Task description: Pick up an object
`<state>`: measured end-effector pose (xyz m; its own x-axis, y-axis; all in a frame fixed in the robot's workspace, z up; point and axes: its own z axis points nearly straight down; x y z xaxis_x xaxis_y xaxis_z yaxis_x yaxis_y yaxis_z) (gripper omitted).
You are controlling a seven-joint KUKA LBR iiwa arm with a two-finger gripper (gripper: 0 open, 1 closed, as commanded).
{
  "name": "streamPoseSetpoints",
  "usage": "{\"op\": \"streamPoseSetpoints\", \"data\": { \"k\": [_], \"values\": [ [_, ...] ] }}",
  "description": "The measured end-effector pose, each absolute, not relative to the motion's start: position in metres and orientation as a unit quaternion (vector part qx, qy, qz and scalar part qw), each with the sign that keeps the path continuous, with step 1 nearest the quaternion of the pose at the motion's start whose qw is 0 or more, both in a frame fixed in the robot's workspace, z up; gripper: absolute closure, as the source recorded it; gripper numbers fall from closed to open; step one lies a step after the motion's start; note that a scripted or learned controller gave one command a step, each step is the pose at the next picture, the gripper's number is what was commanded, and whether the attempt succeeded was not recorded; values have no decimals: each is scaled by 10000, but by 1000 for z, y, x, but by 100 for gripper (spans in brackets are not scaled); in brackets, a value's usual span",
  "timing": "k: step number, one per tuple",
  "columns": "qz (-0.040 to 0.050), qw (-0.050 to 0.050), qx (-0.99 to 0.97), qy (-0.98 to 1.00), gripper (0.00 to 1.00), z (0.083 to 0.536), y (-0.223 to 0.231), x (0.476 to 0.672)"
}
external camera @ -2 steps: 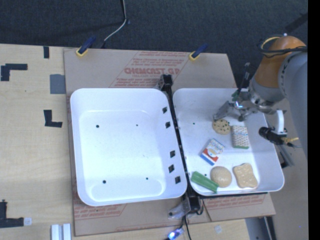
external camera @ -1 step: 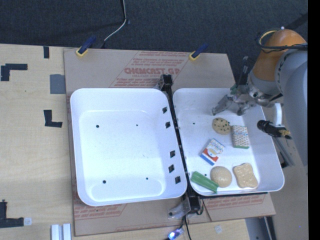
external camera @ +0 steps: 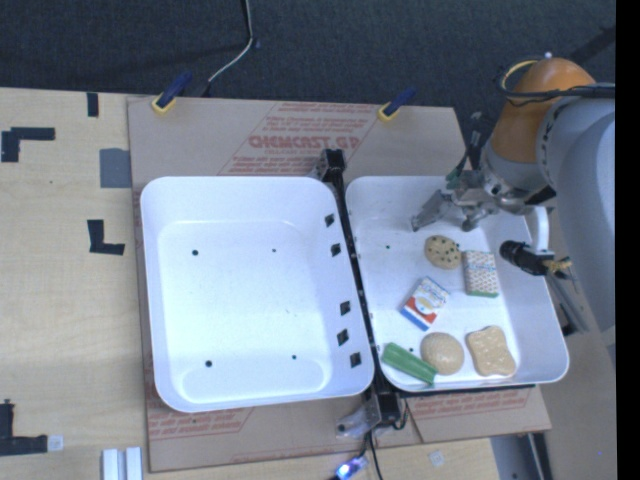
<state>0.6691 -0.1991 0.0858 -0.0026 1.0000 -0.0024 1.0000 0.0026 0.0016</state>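
My hand [external camera: 447, 211] hangs over the far part of the right bin [external camera: 385, 218], its two fingers spread and nothing between them; I judge that I hold it open like this so that it can straddle something once it goes down. All the things I could take lie in this right bin, toward its near and right side, and none of them touches my hand; the round speckled cookie [external camera: 442, 251] lies just near-side of my fingers and is the closest candidate; just right of it sits the small green-edged packet [external camera: 481, 273]; nearer still lies the little white box with red and blue [external camera: 426, 302], tilted; along the near rim lie the green bar [external camera: 409, 363], the pale round bun [external camera: 442, 352] and the tan biscuit [external camera: 491, 351], close together. That crowding at the rim would, I think, make a clean grip awkward there, whereas the cookie stands apart with room on both sides; being flat, though, it may slip under my fingertips. The left bin [external camera: 160, 268] stands beside it on the desk [external camera: 60, 268]; my arm [external camera: 585, 168] reaches in from the right.
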Motion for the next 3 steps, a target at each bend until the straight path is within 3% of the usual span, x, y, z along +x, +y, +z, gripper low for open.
{"op": "streamPoseSetpoints", "data": {
  "k": [1,2,3],
  "values": [
    [6,18,7070,7073,0,150,-212,664],
    [-4,2,7067,7075,0,146,-211,663],
    [-11,1,7058,7084,0,81,-176,668]
  ]
}}
